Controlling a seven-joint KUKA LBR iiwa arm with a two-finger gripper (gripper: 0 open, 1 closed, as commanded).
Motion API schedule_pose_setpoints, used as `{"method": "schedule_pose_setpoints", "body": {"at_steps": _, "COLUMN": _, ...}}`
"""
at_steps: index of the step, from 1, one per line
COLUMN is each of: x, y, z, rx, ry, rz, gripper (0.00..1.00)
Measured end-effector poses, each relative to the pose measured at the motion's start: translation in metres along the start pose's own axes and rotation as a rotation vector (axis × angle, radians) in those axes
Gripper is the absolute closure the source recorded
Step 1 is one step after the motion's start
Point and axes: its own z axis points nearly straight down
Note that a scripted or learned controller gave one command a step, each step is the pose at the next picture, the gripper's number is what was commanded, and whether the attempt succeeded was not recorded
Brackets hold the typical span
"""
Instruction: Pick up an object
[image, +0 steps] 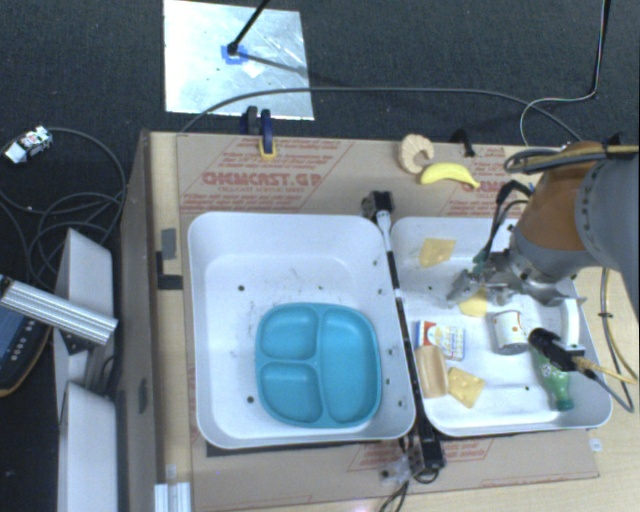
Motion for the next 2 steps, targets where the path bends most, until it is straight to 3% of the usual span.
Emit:
{"method": "schedule_pose_setpoints", "body": {"at_steps": 1, "x": -0.026, "y": -0.01, "z": 0.0, "rx": 0.0, "ry": -0.001, "rz": 0.001, "gripper": 0.0}}
{"method": "schedule_pose_setpoints", "body": {"at_steps": 2, "x": 0.009, "y": 0.022, "z": 0.0, "rx": -0.002, "ry": 0.001, "rz": -0.003, "gripper": 0.0}}
